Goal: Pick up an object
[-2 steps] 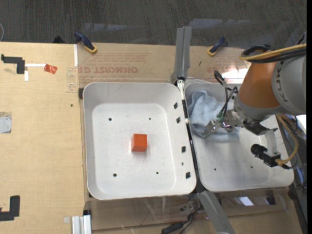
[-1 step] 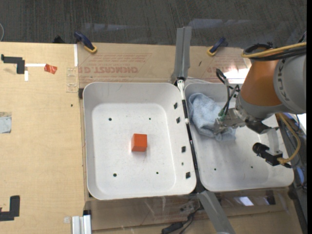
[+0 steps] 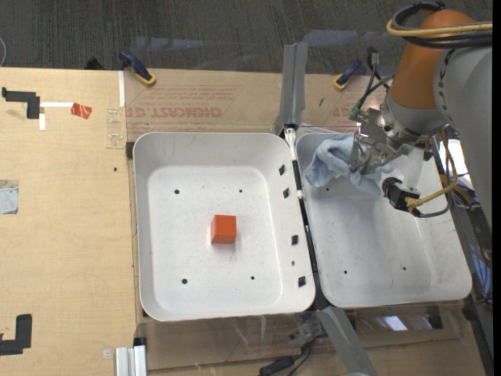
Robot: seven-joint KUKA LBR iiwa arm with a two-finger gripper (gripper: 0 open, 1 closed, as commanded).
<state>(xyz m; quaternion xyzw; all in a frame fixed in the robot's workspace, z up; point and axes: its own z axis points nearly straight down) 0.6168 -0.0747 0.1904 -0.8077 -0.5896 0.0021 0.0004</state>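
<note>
A crumpled light blue cloth (image 3: 329, 164) lies in the far left corner of the right bin (image 3: 391, 272). My gripper (image 3: 365, 160) is down at the cloth's right part, with its tip buried among the folds. An orange-red cube (image 3: 224, 229) sits near the middle of the left bin (image 3: 168, 280), well away from the gripper.
The arm with its orange band (image 3: 427, 61) leans in from the right over the right bin's far edge, cables (image 3: 415, 198) hanging beside the wrist. A grey divider (image 3: 296, 186) separates the bins. Blue-and-yellow clamps (image 3: 137, 67) hold cardboard behind the bins.
</note>
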